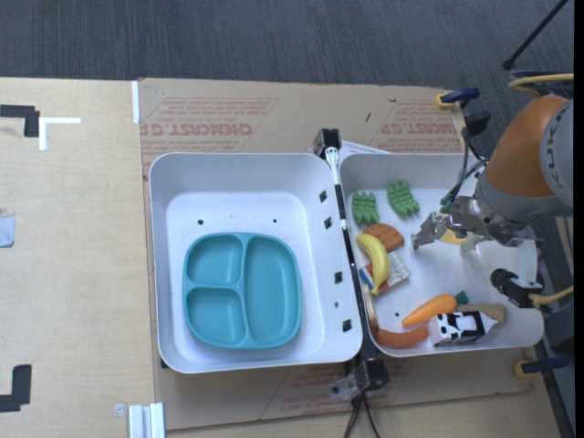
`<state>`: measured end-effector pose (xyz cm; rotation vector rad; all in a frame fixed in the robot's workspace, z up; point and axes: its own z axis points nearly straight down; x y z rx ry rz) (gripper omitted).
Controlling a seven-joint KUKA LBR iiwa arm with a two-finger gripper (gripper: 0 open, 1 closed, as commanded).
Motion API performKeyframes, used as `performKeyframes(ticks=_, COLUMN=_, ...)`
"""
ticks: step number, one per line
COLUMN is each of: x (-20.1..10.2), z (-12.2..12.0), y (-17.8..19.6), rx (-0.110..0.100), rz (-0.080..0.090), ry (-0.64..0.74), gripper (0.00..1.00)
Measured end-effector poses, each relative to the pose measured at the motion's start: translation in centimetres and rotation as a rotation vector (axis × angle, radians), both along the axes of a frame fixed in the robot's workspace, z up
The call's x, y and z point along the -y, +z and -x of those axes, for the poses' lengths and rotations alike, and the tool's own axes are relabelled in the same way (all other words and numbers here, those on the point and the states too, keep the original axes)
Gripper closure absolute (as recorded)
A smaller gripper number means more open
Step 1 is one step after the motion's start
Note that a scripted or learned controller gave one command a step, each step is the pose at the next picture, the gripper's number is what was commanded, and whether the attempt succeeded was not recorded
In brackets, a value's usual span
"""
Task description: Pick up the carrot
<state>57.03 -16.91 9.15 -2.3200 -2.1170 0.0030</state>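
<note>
The claw [429, 235], its state unclear, hovers near the right bin's [511, 336] right wall; the carrot [427, 309] touches the cow [459, 327], which may get grabbed instead

Single fixed camera, mounted above worktop [73, 245], angled downward, moderate distance. Frame covers both white bins: left bin [164, 245], right bin [429, 167]. Arm [534, 167] enters from frame right.

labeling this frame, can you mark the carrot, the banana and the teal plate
carrot [429, 309], camera view, middle of its orange body
banana [374, 256], camera view, middle of the yellow curve
teal plate [243, 237], camera view, the far rim
</note>
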Motion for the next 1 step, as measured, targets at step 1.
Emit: performKeyframes(ticks=1, x=-1.05, z=9.31, y=2.07, rx=-0.002, rz=-0.002, ry=-0.145, gripper=0.0)
